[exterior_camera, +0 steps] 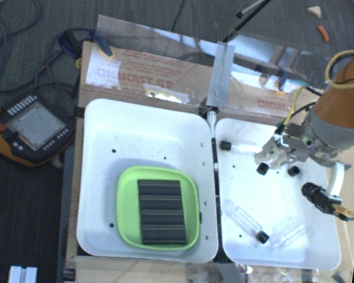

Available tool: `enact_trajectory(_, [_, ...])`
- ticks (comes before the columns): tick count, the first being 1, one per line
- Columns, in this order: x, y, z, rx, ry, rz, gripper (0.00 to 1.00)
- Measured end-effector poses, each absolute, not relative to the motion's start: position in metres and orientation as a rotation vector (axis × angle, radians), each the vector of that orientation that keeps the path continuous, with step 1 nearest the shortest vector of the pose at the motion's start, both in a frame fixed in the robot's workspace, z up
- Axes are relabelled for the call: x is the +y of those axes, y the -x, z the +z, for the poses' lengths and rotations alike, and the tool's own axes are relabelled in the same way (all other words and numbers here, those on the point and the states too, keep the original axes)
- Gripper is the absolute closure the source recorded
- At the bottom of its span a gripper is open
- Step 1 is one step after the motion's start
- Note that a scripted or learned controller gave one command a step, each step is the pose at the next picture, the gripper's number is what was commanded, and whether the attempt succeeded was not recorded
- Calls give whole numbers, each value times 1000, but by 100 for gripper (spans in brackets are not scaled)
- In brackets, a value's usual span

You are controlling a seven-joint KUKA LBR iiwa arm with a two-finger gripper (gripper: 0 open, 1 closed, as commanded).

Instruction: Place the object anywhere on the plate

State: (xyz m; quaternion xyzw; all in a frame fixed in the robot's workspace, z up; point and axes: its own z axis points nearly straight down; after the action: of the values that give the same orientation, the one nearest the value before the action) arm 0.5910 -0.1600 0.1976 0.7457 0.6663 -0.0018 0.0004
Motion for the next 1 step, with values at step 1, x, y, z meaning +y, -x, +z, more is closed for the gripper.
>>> enact_trajectory(1, [-160,-591,198,2092,-2342,-5,0])
